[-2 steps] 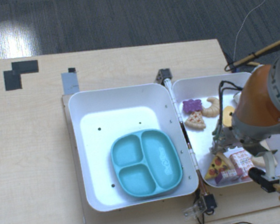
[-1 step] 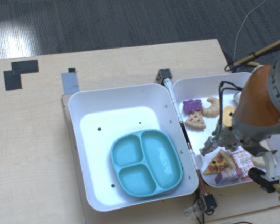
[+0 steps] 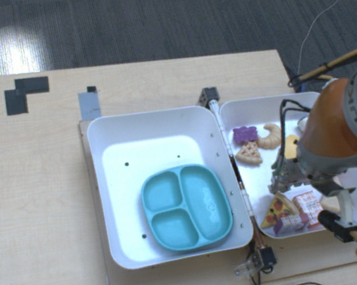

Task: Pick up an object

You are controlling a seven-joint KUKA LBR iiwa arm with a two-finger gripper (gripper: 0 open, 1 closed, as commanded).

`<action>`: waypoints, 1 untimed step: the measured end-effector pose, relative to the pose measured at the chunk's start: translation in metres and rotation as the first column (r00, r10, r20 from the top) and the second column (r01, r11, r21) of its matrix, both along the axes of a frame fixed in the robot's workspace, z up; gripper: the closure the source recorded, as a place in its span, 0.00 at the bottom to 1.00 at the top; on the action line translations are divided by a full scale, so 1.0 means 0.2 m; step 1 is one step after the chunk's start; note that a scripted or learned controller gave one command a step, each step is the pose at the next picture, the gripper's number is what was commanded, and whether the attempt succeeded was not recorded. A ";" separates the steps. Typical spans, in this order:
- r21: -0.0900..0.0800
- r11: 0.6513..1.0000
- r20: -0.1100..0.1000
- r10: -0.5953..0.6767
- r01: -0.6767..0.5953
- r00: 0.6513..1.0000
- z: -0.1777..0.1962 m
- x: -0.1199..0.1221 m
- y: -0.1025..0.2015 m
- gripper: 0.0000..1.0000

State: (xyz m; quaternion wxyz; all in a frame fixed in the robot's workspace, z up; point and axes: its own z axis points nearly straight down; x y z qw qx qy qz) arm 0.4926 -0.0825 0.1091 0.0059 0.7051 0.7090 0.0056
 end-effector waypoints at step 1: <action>0.000 1.000 0.000 -0.001 0.001 1.000 0.00 0.00 0.00 0.00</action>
